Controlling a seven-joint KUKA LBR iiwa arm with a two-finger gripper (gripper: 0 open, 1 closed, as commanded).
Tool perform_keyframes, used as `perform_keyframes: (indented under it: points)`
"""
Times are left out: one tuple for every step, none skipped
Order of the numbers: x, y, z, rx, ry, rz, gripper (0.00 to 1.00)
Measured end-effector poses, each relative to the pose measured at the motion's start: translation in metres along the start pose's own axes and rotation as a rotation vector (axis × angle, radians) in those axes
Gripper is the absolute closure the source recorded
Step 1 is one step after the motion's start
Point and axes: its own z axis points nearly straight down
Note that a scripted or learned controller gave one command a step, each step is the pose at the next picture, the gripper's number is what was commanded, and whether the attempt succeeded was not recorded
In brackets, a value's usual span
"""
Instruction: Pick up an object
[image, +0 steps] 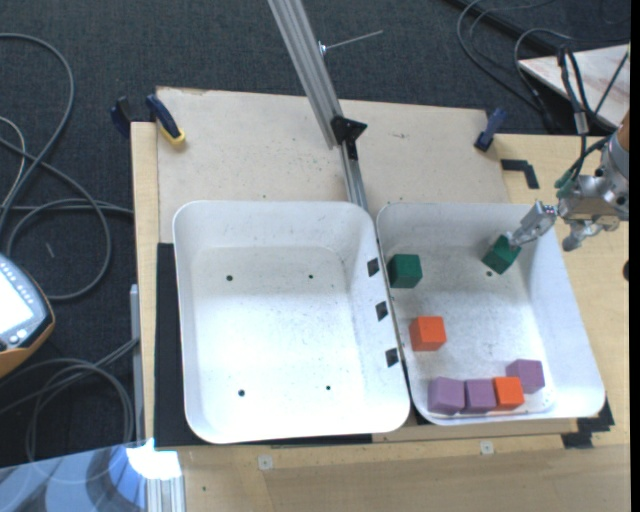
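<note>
At about three o'clock in the view, the arm's wrist (600, 190) shows as a stack of pale grey and silver metal parts with a rounded flange. A sliver of orange sits just above it at the edge, toward two o'clock. A small green patch marks the wrist's left side. From it a slim silver-grey gripper (530, 228) extends toward nine o'clock, narrow and angular, with a shorter metal prong beside it.

Blue clamps (165, 118), floor cables (60, 215)
</note>
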Motion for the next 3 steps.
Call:
perform_keyframes:
  points:
    - [-0.001,-0.052,-0.214,-0.011,-0.005,0.000,0.00]
    - [0.045,-0.001,-0.255,-0.010,-0.002,-0.006,0.00]
    - [0.061,0.060,-0.301,-0.010,-0.003,-0.004,0.00]
